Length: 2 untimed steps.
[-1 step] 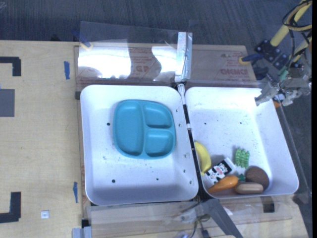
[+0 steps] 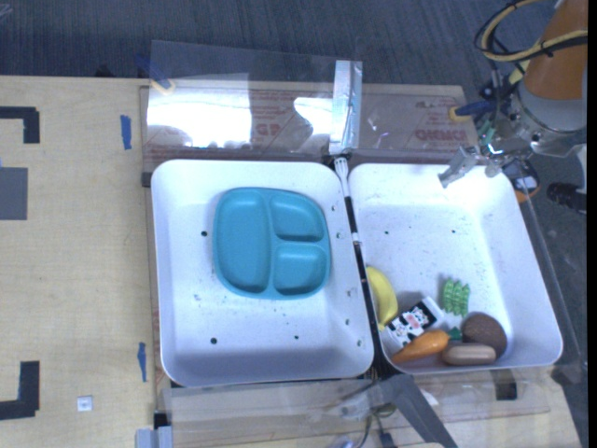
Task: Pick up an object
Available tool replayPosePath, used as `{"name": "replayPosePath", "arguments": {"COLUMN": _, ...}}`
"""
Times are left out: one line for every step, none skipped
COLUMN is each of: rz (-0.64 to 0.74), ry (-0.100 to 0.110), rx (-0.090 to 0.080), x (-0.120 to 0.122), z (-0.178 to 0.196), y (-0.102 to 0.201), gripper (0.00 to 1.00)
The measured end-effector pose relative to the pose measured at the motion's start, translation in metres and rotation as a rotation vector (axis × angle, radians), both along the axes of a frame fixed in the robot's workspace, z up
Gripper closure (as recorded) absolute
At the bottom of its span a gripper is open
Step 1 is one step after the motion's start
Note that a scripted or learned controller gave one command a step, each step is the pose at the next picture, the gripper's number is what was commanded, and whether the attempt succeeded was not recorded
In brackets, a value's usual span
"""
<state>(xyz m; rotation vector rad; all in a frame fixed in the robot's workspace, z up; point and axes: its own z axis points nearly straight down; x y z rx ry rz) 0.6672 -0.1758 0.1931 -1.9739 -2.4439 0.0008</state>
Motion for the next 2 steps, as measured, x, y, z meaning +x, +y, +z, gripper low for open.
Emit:
{"name": "replayPosePath", "arguments": {"rz": 0.093, "ry": 0.005, "rx": 0.002, "x": -0.051, "z": -0.08, "y": -0.004, "gripper": 0.0}}
{"name": "replayPosePath", "arguments": {"rz": 0.247, "ry": -0.005, "rx": -0.002, "x": -0.116, "z": -0.106, "y": -0.022, "gripper": 0.0}}
